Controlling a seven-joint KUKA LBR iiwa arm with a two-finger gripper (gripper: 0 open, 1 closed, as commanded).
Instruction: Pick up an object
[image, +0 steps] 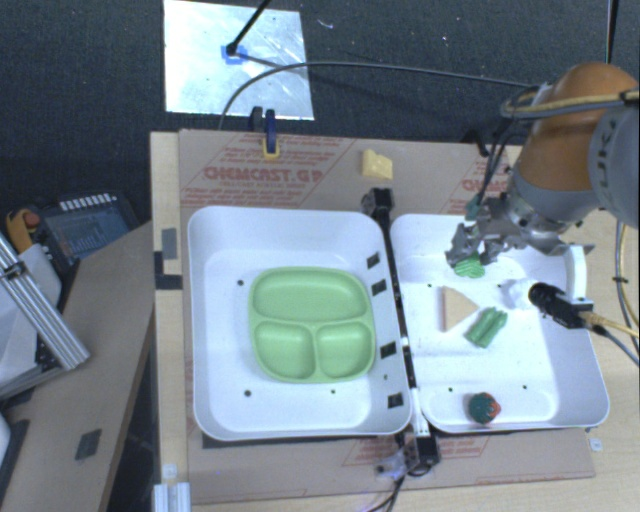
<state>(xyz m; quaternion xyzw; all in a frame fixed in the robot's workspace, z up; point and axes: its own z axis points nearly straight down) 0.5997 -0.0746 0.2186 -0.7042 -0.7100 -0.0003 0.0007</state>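
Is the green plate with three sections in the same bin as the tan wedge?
No, the green sectioned plate lies in the left white bin, the tan wedge in the right.

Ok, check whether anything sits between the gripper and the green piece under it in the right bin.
Nothing visible does. The gripper hangs directly above the green piece at the right bin's far side. The tan wedge and green ridged block lie nearer the camera, off that path.

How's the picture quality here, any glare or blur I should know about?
Camera view: overhead light glares off the foil sheet at the top and washes out the right bin; the left bin shows soft shadows along its walls. The gripper and the green object at it look slightly soft, so the grip is unclear.
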